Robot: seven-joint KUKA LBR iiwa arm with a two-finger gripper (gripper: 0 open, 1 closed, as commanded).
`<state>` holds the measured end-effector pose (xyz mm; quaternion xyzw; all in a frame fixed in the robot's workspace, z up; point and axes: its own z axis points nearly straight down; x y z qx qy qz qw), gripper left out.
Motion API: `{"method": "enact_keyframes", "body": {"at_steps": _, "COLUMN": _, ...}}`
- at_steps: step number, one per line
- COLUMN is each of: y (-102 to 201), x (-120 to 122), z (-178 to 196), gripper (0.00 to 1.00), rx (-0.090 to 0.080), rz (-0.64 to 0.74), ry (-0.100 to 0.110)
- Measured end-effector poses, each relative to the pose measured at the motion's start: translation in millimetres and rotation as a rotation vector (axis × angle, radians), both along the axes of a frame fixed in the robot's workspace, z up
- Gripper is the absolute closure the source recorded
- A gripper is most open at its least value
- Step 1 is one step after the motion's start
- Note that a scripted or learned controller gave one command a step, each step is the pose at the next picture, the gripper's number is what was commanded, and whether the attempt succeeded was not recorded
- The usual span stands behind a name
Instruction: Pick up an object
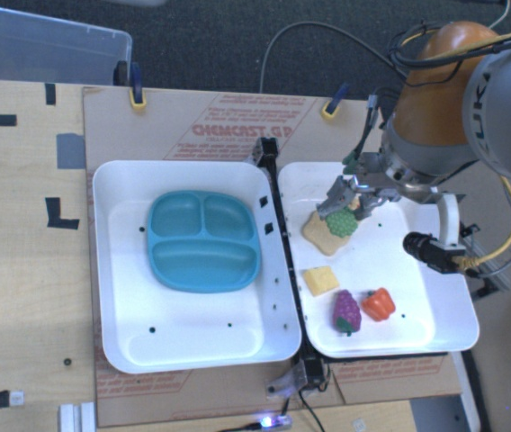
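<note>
A wooden tabletop (22,241) is carrying a cardboard sheet (228,129) with two white bins side by side. The left bin (116,331) is holding a blue divided plate (204,241); the right bin (449,327) is holding a tan slice (314,232), a yellow block (320,281), purple grapes (347,312) and an orange pepper (379,304) towards six o'clock. The gripper (350,203) is hanging over the right bin's ten o'clock area, its fingers pinching a green broccoli piece (343,223).
</note>
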<state>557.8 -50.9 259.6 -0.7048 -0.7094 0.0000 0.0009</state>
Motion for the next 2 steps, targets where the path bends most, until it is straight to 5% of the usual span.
{"method": "enact_keyframes", "body": {"at_steps": 2, "y": 102, "x": 42, "z": -15, "gripper": 1.00, "rx": 0.000, "rz": 0.001, "ry": -0.001}}
